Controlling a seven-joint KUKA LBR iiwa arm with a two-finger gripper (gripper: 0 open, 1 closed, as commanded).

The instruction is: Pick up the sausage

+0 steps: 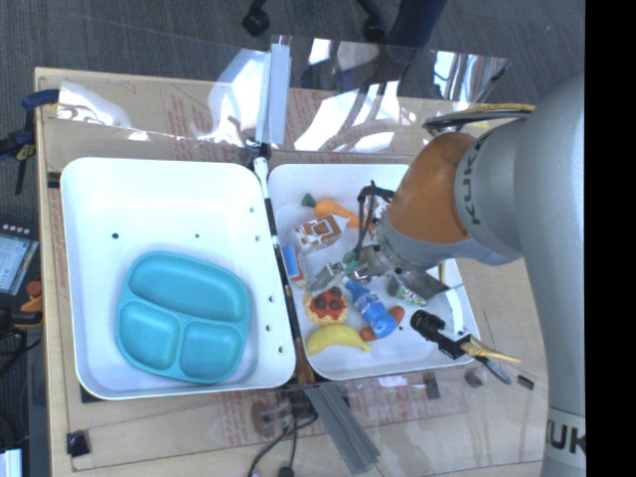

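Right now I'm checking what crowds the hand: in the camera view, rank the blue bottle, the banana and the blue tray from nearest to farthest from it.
1. Blue bottle, just below the hand, right bin.
2. Banana, farther down by the right bin's front edge.
3. Blue tray, away in the left bin.

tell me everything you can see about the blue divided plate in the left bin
The blue divided plate is a light turquoise tray with rounded corners, looking like smooth plastic. It has three compartments: one long section along the far side and two smaller ones along the near side. It lies flat, right side up, turned slightly askew, in the near part of the left white bin. It rests on the bin floor, and nothing else touches it.
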